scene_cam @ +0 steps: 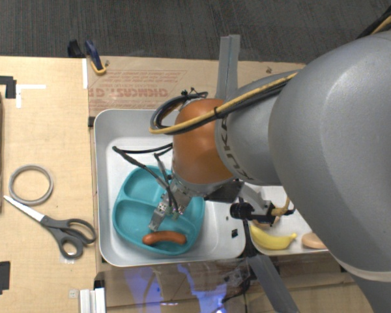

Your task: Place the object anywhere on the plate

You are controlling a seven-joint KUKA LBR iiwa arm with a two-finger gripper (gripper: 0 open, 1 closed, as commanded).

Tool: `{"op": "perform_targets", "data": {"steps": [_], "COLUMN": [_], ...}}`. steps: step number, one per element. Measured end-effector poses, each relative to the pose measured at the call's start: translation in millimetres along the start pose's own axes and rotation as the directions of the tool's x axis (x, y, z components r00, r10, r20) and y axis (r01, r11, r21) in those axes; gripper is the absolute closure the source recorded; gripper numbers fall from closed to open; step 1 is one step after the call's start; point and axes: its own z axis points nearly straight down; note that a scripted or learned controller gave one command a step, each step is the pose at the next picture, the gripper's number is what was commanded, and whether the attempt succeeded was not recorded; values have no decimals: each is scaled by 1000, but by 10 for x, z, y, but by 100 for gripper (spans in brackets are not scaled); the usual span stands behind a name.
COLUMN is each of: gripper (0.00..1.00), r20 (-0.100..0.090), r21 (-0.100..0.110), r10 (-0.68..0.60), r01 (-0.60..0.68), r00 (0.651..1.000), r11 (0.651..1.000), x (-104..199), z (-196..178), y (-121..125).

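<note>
The metal two-finger gripper [161, 218] hangs over a glossy teal plastic divided plate [131, 204]; whether it is open or closed, I cannot tell. Just below it lies a smooth orange-brown sausage [164, 238], apart from it.

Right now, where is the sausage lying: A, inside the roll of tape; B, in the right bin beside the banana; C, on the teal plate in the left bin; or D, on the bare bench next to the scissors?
C: the sausage lies in the near section of the teal plate in the left bin, just below the claw.
</note>
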Motion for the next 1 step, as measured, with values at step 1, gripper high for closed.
{"op": "perform_targets", "data": {"steps": [1], "gripper": [0], "r20": [-4], "r21": [-1], "r10": [254], "r01": [-254], "r00": [967], "r11": [967], "x": [146], "z": [-1089], "y": [545]}}
